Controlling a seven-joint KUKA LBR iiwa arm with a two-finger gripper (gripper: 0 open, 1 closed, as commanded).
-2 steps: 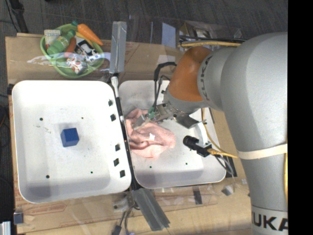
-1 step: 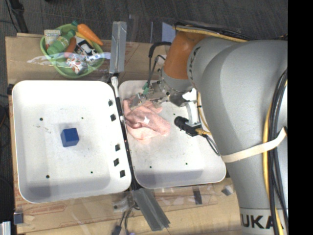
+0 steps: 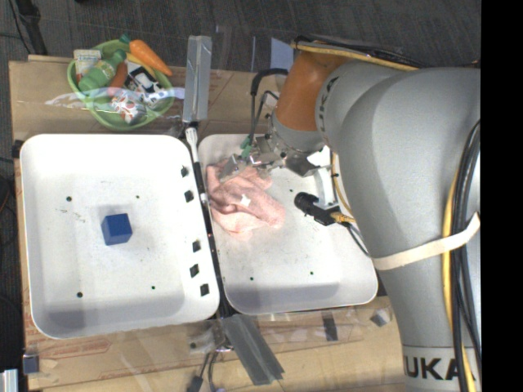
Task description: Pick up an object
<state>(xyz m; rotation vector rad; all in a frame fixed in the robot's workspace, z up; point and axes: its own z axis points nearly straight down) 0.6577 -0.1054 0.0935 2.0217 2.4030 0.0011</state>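
I'm over the right bin point(image 3: 351, 288) now, and the thing I'm after is the pink cloth point(image 3: 243, 199), lying crumpled in the upper left part of that bin, close against the wall it shares with the left bin point(image 3: 49, 243). It looks soft and light to me, all folds and lumps, nothing stiff in it. My guess is it will sag and drape once lifted, and a shallow nip could slide off a single layer. The best hold, I reckon, is on a raised ridge near the top of the heap, where several folds bunch together, rather than on the flat edge trailing toward the middle of the frame.

The tool point(image 3: 255, 158) sits at the upper edge of the cloth, just above centre of the frame, right at the pile's top end. Whether it is released or clenched I cannot tell; the wrist hardware and cables crowd that spot. I also can't say it has any cloth in it.

The arm comes in from the right, its big grey body filling the right side of the frame, the orange band point(image 3: 301, 88) above the wrist pointing down and left toward the bin.

Over in the left bin a small blue cube point(image 3: 117, 228) sits alone, well apart. A green bowl point(image 3: 122, 119) of odds and ends rests on the counter point(image 3: 37, 76) at upper left.
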